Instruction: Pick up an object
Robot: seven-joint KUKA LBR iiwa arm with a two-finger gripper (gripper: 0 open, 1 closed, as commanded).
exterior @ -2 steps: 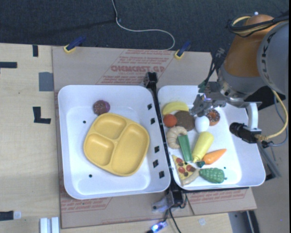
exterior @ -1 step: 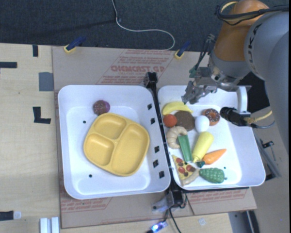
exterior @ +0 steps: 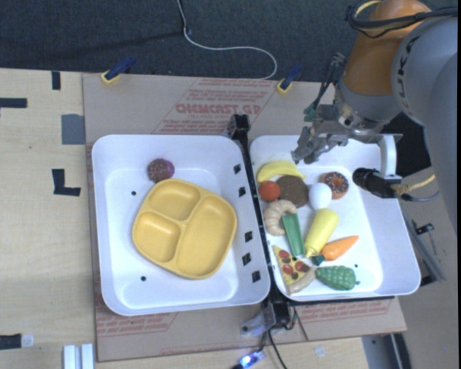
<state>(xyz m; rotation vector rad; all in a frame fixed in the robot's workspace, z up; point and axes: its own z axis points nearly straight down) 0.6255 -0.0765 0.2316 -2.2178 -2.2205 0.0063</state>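
- Two white bins: left bin (exterior: 111,206), right bin (exterior: 384,244).
- One yellow divided tray (exterior: 186,227).
- One dark round piece (exterior: 160,169) beside it.
- About eleven toy foods heaped in the right bin, including one banana (exterior: 275,169), one carrot (exterior: 339,246) and one pizza slice (exterior: 292,267).

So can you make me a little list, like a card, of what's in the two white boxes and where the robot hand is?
left bin: yellow divided tray; dark reddish round toy beside the tray's far corner
right bin: pile of toy food
far side of the pile: banana, tomato, brown cookie, white egg, donut
near side of the pile: green cucumber, corn, carrot, pizza slice, bumpy green fruit
gripper: above the right bin's far edge, near the banana
held by gripper: nothing seen
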